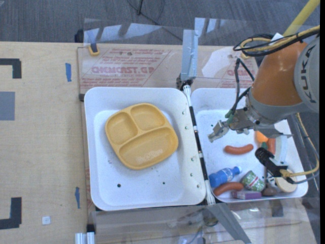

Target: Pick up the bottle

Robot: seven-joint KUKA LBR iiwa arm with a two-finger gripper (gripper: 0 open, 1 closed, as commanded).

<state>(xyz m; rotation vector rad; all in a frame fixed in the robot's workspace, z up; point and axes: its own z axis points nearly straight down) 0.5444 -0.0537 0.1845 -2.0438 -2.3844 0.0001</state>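
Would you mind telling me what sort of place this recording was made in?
Most likely a robotics lab bench set up for picking trials. Two white bins sit side by side on a taped wooden bench; the right one holds toy food and a bottle. The arm's gripper hangs over them, cables trailing.

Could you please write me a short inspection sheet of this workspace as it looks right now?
Surface: two white bins side by side, left bin and right bin.
Job's things: blue bottle lying in the right bin, untouched.
Clutter: yellow divided plate in the left bin; sausage and small items near the bottle.
Grippers: gripper above the right bin, holding nothing.
Cables: black and yellow cables on the arm.
Surroundings: wooden bench, grey floor.
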